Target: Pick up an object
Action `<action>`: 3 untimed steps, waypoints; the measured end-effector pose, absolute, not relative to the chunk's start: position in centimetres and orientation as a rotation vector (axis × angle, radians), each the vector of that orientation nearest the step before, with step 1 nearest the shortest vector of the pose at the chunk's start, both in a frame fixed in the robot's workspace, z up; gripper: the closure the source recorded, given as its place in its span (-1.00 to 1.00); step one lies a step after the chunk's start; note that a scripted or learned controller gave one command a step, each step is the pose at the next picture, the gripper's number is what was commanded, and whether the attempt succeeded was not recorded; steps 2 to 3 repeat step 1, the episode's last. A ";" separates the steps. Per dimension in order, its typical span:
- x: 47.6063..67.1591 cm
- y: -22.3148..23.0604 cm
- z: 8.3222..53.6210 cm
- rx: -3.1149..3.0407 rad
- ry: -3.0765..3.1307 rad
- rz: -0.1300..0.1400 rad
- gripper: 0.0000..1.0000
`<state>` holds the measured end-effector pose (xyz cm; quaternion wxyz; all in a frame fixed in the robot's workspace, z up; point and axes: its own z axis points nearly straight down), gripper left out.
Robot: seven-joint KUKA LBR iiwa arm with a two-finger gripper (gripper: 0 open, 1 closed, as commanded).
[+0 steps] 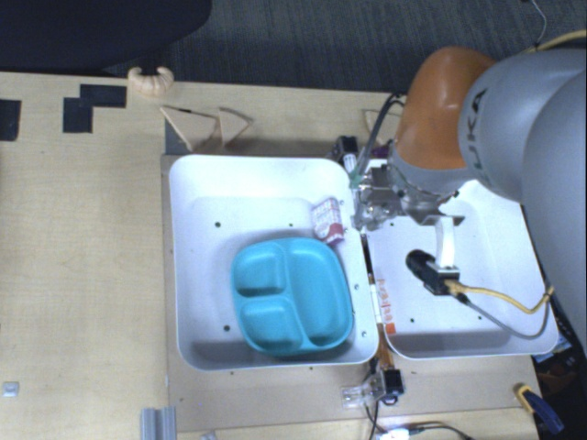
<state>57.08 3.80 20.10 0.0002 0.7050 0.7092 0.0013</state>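
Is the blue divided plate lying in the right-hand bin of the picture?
No, the blue divided plate lies in the left-hand bin of the camera view, near a small red and white packet.

From where I stand I count two shallow white plastic bins, the left bin and the right bin. One turquoise three-compartment plastic tray lies there, and one small white-and-red crumpled packet.

The grey arm comes in from the right of the view, its thick last link slanting down and leftward. The orange band sits just above the wrist. Below it, the hand points downward at the arm's left end.
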 end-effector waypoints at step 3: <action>50.7 5.6 23.3 2.215 2.227 0.004 1.00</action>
